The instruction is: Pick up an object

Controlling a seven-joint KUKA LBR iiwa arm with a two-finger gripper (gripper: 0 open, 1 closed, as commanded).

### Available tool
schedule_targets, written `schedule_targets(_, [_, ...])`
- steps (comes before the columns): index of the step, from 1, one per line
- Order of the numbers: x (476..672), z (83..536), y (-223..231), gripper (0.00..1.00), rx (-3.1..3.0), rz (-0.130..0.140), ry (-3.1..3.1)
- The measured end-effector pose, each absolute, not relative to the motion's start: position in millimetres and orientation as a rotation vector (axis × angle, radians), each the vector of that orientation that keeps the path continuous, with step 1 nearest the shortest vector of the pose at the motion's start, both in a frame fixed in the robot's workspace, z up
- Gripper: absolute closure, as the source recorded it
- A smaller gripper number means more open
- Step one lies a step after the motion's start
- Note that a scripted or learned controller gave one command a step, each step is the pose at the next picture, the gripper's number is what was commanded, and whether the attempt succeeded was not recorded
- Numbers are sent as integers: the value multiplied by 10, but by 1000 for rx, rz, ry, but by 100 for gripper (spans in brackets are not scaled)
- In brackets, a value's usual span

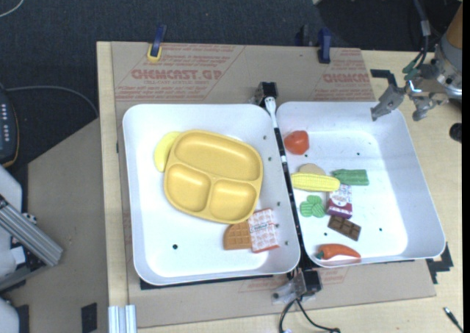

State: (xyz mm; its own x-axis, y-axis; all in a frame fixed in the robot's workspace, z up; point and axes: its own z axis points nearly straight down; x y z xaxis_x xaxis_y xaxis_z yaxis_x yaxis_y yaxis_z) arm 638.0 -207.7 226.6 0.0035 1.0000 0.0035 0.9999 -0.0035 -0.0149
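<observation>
My gripper (403, 108) hangs over the far right corner of the right bin (411, 170), open, with nothing between its fingers. The small toy foods lie well to its left and nearer the camera: a red tomato (297, 142), a corn cob (314, 182), a green block (351, 176), a green pea cluster (313, 207), a small packet (341, 201), a chocolate bar (344, 228) and a red chili (338, 252). None of them touches the gripper.
The left bin (143, 199) holds a yellow divided plate (211, 176), a yellow piece (164, 151) under its far left edge, a waffle (237, 237) and a wrapped snack (263, 230). A black divider clamp (269, 92) sits between the bins.
</observation>
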Motion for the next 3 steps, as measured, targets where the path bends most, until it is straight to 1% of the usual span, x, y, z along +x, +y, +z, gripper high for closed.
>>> schedule_targets(1, [6408, 2359, -2070, 0, -2221, 0, -2222])
schedule_targets(2, [6401, 1926, -2011, 0, -2219, 3, -2220])
schedule_targets(3, [6345, 1303, -1989, 0, -2217, 4, -2218])
